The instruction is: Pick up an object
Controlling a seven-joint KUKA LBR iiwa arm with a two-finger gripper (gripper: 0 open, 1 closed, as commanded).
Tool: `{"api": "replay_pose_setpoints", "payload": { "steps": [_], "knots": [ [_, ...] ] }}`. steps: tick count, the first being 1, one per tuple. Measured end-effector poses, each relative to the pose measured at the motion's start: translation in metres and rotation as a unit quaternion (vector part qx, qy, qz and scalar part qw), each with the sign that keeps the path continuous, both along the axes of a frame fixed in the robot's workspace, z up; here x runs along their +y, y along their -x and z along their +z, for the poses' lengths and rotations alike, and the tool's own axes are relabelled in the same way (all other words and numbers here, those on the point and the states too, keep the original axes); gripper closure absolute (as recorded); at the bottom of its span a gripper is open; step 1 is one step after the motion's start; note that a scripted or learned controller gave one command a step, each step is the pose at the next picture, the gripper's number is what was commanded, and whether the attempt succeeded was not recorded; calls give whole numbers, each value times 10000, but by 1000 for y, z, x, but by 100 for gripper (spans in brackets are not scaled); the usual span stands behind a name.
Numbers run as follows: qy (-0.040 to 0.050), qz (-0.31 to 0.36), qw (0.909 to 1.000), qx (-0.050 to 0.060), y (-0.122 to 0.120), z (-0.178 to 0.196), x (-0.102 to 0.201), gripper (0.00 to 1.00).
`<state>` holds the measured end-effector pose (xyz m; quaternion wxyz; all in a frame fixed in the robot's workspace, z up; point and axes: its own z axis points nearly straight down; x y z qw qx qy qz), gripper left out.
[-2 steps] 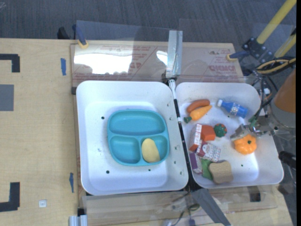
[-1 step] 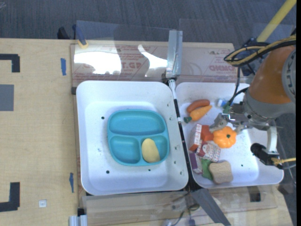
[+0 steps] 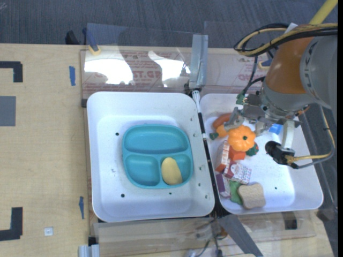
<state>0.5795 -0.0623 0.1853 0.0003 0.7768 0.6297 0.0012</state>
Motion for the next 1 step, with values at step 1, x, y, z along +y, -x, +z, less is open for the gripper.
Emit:
{"api": "replay_pose_setpoints", "payload": {
  "steps": [1],
  "knots": [
    [3,-1201,9928,16,-49,17,54,100]
  ]
}}
